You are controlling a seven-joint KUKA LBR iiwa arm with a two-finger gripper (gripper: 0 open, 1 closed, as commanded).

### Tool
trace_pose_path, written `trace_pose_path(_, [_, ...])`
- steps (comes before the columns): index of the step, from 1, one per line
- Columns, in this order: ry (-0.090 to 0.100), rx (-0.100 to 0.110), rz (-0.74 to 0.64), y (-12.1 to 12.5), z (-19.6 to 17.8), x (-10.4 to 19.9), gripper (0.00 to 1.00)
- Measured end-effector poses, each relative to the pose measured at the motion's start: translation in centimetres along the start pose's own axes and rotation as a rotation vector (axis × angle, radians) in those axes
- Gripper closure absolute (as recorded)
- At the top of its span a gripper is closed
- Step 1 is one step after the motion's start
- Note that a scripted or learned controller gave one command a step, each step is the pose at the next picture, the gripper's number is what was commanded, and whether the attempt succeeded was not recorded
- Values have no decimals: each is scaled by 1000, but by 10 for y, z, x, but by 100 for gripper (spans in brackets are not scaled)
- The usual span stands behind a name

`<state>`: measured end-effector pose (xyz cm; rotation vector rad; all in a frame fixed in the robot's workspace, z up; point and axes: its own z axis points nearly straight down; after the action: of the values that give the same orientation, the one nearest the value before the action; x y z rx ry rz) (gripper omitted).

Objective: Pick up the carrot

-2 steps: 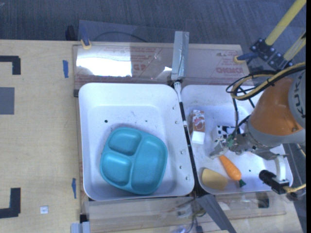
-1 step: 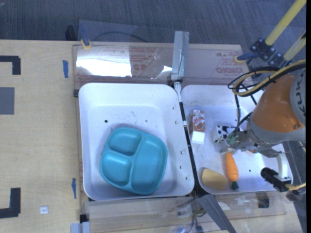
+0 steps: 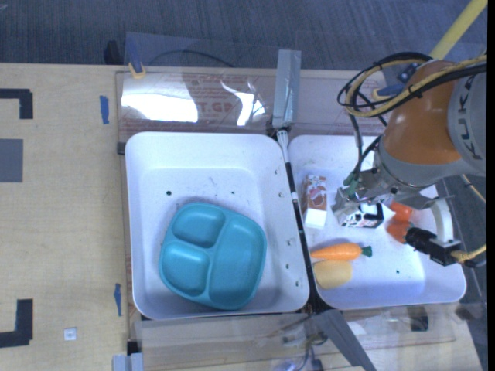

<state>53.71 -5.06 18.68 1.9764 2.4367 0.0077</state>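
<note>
Arm over the right bin, carrot lying free near that bin's front.

The wooden bench carries two shallow white bins side by side: the left bin holds a teal divided plate toward its front, and the right bin holds the small items. The grey arm with its orange band reaches in from the right, and its gripper hangs low over the middle of the right bin; whether its fingers are wide or narrow cannot be told. The carrot lies on its side in front of the gripper, apart from it, green end pointing right. A pale yellow piece touches the carrot's near side, a small packet and a white block lie by the left wall, and an orange object sits just right of the gripper.
</note>
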Motion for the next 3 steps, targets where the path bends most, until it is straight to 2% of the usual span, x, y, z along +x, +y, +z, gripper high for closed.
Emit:
trace_pose_path(1, [0, 6, 3, -2, 2, -1, 0])
trace_pose_path(2, [2, 8, -268, -54, 2, 3, 0])
trace_pose_path(3, [3, 6, -622, -56, 2, 10, 0])
